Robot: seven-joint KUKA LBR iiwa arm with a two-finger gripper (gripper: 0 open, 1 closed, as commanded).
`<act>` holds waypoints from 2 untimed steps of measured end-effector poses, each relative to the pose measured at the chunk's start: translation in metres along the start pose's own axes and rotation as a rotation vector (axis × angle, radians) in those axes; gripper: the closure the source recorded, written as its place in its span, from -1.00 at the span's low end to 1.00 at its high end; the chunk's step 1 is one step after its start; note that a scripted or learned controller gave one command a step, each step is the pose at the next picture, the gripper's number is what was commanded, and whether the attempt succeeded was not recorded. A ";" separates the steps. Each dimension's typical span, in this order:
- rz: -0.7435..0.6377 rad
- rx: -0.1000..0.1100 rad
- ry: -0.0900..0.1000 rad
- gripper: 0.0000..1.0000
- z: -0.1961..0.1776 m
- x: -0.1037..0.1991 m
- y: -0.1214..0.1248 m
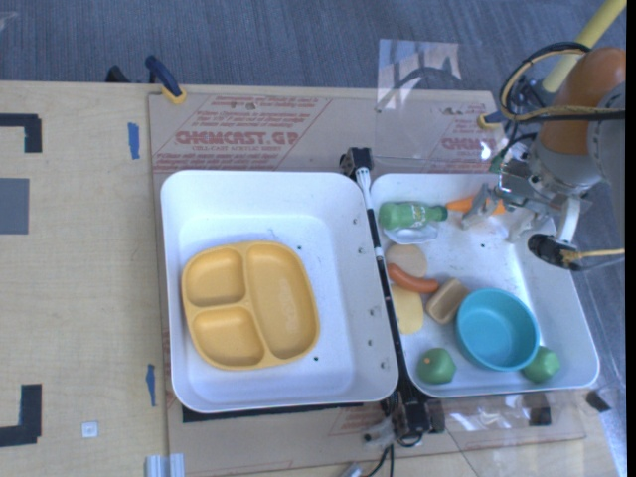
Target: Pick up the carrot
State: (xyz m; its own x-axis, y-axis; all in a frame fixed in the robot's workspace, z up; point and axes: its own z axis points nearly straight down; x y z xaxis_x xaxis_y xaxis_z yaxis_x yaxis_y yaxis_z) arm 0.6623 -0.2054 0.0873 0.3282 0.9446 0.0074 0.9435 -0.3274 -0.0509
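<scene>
You see the blue bowl (497,328) at the lower right of the right bin (576,316), and farther up the carrot (458,205) lies beside the green bottle (409,214), touching the gripper (494,205), whose spread you cannot tell.

Left of the blue bowl (497,328): yellow tray (249,304), sausage (412,280), green bottle (412,214); green fruits flank the bowl below, one left (435,366), one right (542,366)

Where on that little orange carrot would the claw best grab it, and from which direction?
Probably across the carrot's narrow width, coming straight down. It seems to lie flat near the right bin's far wall, its green end against the green bottle, so the orange end nearer the gripper looks freest.
</scene>
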 end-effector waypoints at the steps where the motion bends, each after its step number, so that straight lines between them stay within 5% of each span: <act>1: 0.092 0.003 0.002 -1.00 0.000 0.001 -0.001; 2: 0.292 0.006 0.004 -1.00 0.001 0.002 -0.002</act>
State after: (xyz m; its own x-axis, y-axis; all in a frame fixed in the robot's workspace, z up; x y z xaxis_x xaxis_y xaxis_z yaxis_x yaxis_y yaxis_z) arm 0.6615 -0.2027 0.0866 0.5860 0.8103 -0.0045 0.8088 -0.5852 -0.0577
